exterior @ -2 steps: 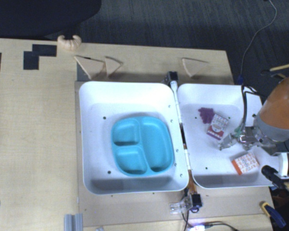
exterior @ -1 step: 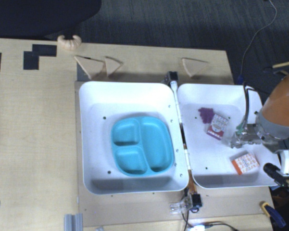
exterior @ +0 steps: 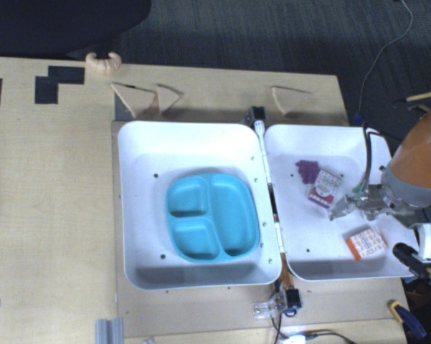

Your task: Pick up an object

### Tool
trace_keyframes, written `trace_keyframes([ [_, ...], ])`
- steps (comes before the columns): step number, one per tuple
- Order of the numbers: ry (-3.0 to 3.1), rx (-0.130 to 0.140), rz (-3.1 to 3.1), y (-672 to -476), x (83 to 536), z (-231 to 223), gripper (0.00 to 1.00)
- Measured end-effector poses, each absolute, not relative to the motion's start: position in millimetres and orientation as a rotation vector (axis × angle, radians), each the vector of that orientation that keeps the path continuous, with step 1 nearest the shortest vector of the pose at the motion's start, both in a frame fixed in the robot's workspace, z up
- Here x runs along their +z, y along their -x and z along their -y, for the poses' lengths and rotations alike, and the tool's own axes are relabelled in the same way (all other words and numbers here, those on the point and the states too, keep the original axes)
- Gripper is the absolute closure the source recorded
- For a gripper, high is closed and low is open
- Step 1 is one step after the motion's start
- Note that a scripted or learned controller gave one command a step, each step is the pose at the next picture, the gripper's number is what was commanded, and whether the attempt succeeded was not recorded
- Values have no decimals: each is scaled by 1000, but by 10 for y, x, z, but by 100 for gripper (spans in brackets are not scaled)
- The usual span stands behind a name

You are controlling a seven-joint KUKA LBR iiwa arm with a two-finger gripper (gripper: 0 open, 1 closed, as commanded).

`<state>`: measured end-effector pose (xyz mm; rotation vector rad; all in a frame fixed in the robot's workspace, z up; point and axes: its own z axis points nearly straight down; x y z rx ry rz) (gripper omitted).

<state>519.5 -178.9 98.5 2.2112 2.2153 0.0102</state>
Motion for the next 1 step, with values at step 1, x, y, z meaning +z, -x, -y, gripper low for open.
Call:
trace_keyframes([
  [1,-2208,14,-2214,-5212,1093,1784,100],
])
